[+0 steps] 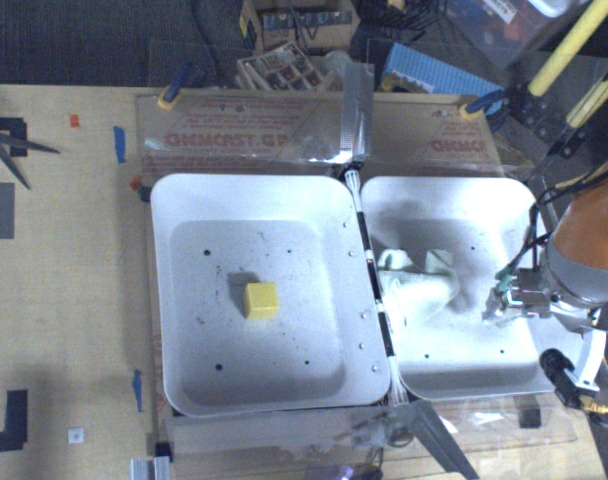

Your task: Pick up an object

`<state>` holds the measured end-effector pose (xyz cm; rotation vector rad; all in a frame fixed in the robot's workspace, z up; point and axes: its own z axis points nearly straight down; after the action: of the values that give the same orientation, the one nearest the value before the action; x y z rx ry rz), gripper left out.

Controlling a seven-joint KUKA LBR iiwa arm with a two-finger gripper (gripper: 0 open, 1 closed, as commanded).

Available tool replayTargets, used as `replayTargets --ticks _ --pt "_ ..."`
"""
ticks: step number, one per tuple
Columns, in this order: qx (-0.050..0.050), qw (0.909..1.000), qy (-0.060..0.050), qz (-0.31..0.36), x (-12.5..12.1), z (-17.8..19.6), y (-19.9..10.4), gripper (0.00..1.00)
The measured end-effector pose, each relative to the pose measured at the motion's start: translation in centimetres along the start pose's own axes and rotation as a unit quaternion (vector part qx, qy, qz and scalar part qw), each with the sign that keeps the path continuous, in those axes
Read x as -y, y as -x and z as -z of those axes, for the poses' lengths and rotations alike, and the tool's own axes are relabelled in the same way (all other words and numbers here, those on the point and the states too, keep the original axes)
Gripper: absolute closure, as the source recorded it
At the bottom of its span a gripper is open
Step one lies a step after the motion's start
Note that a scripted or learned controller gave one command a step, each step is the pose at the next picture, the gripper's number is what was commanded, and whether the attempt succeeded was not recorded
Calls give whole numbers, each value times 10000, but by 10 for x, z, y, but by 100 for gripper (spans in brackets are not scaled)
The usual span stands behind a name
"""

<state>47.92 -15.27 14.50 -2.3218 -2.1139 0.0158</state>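
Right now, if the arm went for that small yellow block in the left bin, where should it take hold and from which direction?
Probably straight down from above, closing on two opposite flat sides of the small yellow block. It sits flat on the floor of the left white bin, apart from the walls, with open space all round it. It looks slightly turned relative to the bin, so the wrist would likely need to rotate to match its faces.

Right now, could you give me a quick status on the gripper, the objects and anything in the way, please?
Gripper low over the right bin. Yellow block lying in the left bin, untouched. Pale object beside the gripper, unclear what.
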Motion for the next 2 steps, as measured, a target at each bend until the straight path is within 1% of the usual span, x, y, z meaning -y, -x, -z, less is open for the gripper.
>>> replayTargets --ticks 1,2 --pt "-26 9978 27 -666 -55 -32 47 100" --pt "-16 9978 20 -656 -56 -25 47 100"
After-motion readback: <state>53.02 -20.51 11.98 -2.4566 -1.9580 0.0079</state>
